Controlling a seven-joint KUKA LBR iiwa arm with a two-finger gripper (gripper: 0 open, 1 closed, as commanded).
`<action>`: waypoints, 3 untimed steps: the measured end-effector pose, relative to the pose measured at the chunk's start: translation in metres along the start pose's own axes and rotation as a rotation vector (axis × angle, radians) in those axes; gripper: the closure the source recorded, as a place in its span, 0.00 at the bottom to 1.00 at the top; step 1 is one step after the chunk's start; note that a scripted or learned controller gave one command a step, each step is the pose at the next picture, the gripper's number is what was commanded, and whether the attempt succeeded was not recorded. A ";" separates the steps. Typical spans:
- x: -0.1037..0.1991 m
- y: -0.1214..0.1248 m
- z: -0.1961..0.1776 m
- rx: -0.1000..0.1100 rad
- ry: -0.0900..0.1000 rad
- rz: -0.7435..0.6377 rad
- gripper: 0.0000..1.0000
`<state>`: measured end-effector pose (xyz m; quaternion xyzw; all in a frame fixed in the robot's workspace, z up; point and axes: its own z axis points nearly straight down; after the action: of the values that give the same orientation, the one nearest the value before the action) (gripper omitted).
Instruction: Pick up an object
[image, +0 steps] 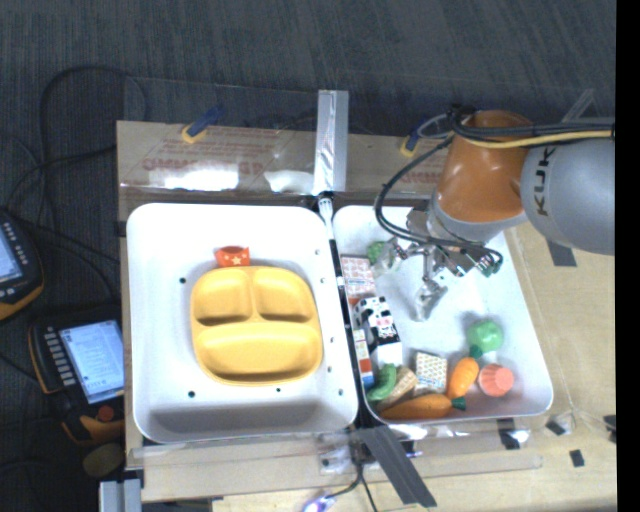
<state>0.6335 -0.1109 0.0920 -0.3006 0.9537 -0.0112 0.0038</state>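
Gripper (432, 292) over right bin (528, 330), finger spread unclear, nothing seen between fingers. Toy carrot (462, 377), orange with green tip, lies below-right of gripper near green ball (486, 336).

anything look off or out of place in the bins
Nothing looks spilled or broken. One small oddity: an orange block sits alone on the left bin floor against the yellow tray, apart from the toys crowded in the right bin.
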 end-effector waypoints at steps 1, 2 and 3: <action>0.036 0.035 0.001 -0.015 -0.010 0.004 0.00; 0.082 0.077 -0.002 -0.010 -0.015 0.163 0.00; 0.081 0.076 -0.012 -0.006 -0.016 0.163 1.00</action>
<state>0.5235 -0.0948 0.1023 -0.2223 0.9749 -0.0056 0.0112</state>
